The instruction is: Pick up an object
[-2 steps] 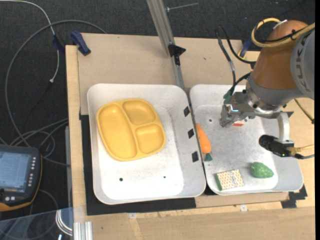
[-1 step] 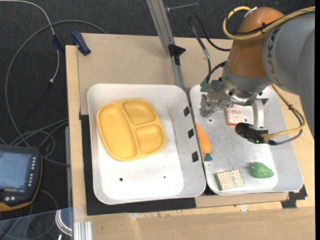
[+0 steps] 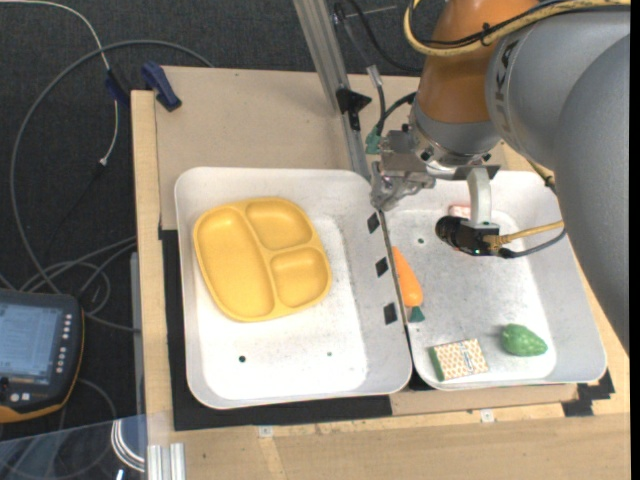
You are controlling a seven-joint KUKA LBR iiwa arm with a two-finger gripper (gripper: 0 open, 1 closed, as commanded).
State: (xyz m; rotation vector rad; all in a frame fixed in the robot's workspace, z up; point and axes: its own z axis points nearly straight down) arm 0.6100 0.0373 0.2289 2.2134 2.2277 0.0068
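My gripper (image 3: pixel 386 200) hangs over the far left corner of the right bin (image 3: pixel 560 360), close to the ridge between the two bins. An orange carrot (image 3: pixel 406 278) with a green tip lies just below it, along the right bin's left wall. A green lumpy toy (image 3: pixel 523 340) rests at the right bin's near right. A tan patterned block (image 3: pixel 458 359) sits at the near edge. Nothing shows between the fingers.
The left bin (image 3: pixel 300 373) holds a yellow divided plate (image 3: pixel 262 256) with three compartments. A metal post (image 3: pixel 330 63) rises behind the bins, next to my gripper. A blue clamp (image 3: pixel 160 86) sits on the bench's far left corner.
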